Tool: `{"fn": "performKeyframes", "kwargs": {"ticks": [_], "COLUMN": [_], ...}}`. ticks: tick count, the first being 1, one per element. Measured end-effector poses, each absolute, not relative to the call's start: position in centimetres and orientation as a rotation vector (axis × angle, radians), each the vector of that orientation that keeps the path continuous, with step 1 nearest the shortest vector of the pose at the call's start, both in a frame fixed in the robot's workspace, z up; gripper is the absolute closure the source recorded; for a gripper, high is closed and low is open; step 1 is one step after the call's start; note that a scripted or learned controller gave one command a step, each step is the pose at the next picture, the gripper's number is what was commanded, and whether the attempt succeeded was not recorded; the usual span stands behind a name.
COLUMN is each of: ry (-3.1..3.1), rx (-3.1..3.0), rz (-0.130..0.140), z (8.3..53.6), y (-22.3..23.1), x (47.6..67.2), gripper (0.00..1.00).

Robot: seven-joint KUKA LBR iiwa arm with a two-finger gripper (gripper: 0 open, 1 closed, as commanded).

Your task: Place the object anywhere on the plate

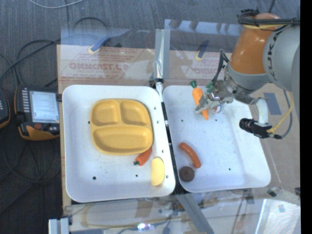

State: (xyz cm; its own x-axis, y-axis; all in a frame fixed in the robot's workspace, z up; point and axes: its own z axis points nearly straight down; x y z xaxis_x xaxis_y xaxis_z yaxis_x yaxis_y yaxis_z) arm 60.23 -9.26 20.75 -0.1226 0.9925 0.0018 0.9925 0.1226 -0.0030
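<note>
Carrot (pixel 197 96) lies in the right bin (pixel 243 155), near its top left corner, orange body with green top. You see the gripper (pixel 208 105) directly at it, fingers around the carrot's lower end; how far they are apart you cannot tell. Yellow plate (pixel 122 126) sits in the left bin (pixel 78 145), well apart from the gripper.

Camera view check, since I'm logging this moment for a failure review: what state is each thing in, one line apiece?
Yellow plate: in the left bin, nothing on it.
Carrot: right bin, at the gripper; whether gripped, unclear.
Sausage: lying loose in the right bin.
Brown round piece: resting in the right bin's near corner.
Red pepper: beside the plate's near edge.
Pale yellow piece: flat in the left bin.
</note>
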Motion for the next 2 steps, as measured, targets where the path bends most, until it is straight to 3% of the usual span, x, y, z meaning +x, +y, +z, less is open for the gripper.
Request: {"fn": "performKeyframes", "kwargs": {"ticks": [1, 2], "ry": [-2.186, -2.159], "rx": [-2.249, -2.277], "rz": [0.006, 0.009], "z": [18.2, 18.5], "y": [-1.6, 7.2], "x": [58.8, 60.9], "gripper": [1.0, 1.0]}}
